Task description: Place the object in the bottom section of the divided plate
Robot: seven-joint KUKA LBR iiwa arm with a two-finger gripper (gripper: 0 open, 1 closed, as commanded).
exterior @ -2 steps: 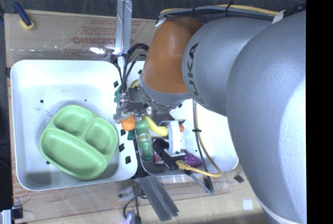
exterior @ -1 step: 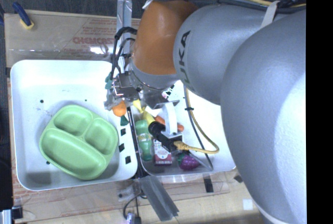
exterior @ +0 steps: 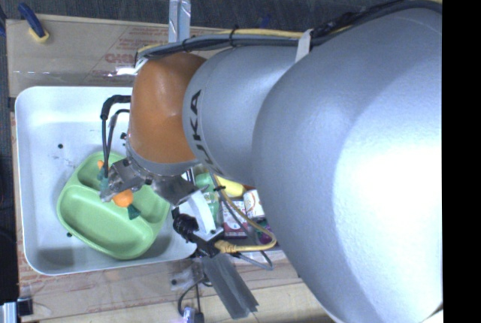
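While the arm (exterior: pixel 316 134) reaches in from the right and covers much of the bench, its gripper (exterior: pixel 119 190) hangs low over the green divided plate (exterior: pixel 105 220) that lies in the left white bin (exterior: pixel 45 126). Whether the gripper is spread or pressed together cannot be told, because the wrist and its cables hide the tip. A small orange object (exterior: pixel 122 199), with a dark teal bit just beside it, sits right under the gripper, about where the ridge between the plate's sections runs. It looks rounded and bright, something like a toy vegetable, though it is too small and too covered to name with confidence. I cannot tell if it is gripped, resting on the plate, or just touching the ridge. By my reading the task is near its end but not finished: the object has reached the plate, yet it does not clearly lie in the large lower section, which shows as a bare green hollow toward the bin's near wall. What seems left is to settle the object in that lower hollow and let it go cleanly.
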